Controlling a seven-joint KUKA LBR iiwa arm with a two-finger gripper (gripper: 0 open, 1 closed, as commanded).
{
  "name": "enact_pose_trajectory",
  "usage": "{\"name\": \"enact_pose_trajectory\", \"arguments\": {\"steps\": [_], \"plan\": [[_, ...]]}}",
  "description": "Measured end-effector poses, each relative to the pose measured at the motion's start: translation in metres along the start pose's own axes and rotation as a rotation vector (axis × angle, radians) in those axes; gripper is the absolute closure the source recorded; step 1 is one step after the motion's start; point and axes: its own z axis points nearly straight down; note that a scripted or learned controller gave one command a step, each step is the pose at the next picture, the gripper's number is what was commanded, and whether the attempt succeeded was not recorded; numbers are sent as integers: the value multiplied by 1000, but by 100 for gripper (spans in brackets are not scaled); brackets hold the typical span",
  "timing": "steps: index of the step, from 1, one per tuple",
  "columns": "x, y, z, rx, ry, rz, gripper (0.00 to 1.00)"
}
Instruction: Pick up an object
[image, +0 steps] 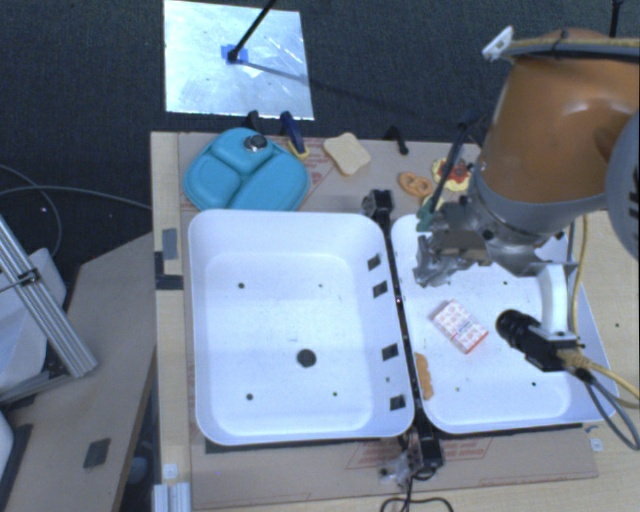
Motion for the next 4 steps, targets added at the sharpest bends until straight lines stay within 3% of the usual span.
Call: {"name": "enact_pose_trajectory", "arguments": {"steps": [1, 2, 3, 4], "plan": [[-17, -12, -13, -6, 0, 6, 100], [70, 2, -7, -5, 0, 1, 100], [79, 30, 167, 4, -2, 6, 100], [85, 30, -76, -20, 5, 1, 100]]}}
